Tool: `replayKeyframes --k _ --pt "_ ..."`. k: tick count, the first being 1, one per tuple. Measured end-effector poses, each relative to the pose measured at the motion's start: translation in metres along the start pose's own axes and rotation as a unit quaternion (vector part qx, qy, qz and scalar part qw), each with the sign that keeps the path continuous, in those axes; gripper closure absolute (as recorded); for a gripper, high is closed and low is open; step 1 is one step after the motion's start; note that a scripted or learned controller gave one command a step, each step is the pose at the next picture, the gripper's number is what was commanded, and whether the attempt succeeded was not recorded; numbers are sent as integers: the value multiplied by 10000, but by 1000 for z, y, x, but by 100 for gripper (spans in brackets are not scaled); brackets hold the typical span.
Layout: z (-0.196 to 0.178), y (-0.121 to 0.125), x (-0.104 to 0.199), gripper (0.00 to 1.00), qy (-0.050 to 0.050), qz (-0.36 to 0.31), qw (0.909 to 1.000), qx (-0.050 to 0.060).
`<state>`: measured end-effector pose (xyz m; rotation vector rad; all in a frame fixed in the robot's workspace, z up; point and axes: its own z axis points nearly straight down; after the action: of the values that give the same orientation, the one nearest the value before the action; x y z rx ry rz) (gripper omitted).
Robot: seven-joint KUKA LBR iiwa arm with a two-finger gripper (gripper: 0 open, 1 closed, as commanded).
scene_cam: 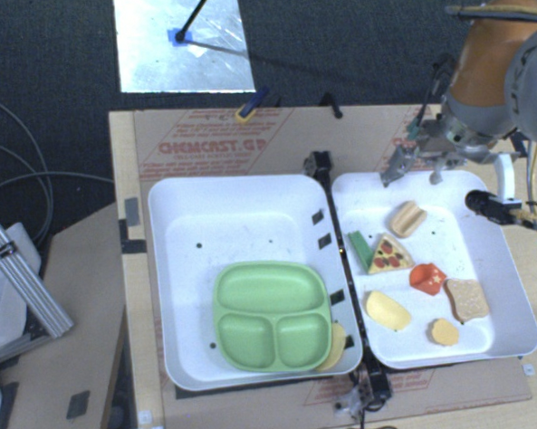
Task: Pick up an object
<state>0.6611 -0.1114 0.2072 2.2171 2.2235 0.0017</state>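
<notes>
The right bin (497, 240) holds several toy foods: a hot dog bun (407, 219), a pizza slice (389, 256) with a green piece (359, 246) beside it, a red piece (427, 278), a bread slice (466, 298), a pale yellow lump (387, 311) and an orange disc (444, 332). My gripper (413, 174) hangs over the bin's far rim, above and behind the bun. It is open, and nothing sits between its fingers.
The left bin (187, 214) carries a green divided plate (273, 316), with a yellow piece (339, 345) tucked under its right edge. A black clip (320, 163) sits where the bins meet at the back. A black part (487, 205) juts from the arm over the right bin's far corner.
</notes>
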Motion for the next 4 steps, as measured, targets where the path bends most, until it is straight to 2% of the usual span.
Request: replayKeyframes --k 1,2,3,4 --pt "128 -54 -20 0 10 24 10000 60" --pt "121 -76 17 0 -44 2 10000 -31" --pt "111 -75 18 100 -9 5 10000 -24" --pt "111 -75 18 0 -7 7 10000 -21"
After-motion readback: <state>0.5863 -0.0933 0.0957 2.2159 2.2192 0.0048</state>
